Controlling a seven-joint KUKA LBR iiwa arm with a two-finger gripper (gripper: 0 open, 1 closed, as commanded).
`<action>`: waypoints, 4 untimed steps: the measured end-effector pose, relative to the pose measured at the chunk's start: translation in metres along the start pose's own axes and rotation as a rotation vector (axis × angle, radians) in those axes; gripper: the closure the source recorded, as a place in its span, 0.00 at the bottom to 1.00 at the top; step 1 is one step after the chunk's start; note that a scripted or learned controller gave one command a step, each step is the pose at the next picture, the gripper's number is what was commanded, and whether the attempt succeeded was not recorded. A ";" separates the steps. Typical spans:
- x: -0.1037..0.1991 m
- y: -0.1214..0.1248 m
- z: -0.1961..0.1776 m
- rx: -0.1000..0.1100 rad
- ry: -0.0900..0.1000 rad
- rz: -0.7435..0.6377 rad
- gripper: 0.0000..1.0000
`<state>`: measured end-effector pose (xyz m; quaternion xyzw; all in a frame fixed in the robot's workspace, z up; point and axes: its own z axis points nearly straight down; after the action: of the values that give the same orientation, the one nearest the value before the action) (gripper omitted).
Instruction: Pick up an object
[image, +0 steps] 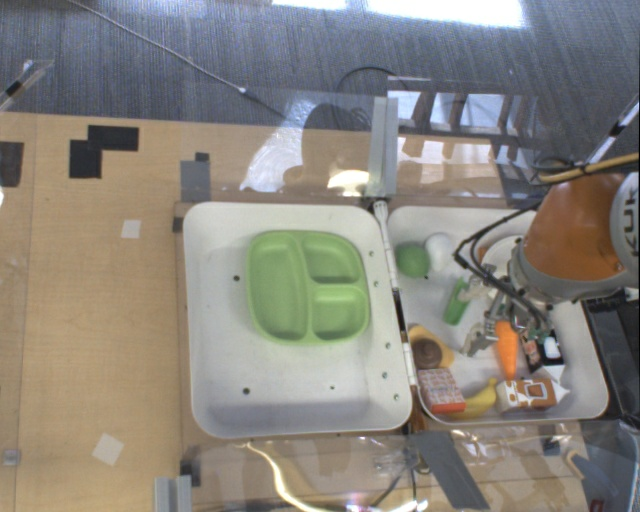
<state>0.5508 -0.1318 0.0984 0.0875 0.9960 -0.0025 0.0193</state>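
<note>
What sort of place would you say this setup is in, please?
Most likely a robotics lab test bench. Two white bins sit fixed on a wooden bench, one holding a green divided plate, the other toy food such as a carrot under the arm's gripper.

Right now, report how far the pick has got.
Done: the tool has reached the right bin, low beside the orange carrot. In hand: nothing I can confirm. Left: grasping and lifting; the green ball and banana lie untouched.
</note>
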 end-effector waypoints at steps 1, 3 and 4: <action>-0.007 0.002 -0.016 0.000 -0.024 -0.006 1.00; -0.003 0.022 0.000 -0.006 0.027 -0.185 1.00; -0.032 -0.010 -0.113 -0.006 0.023 -0.405 1.00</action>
<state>0.5764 -0.1466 0.2121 -0.1145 0.9934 -0.0024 0.0074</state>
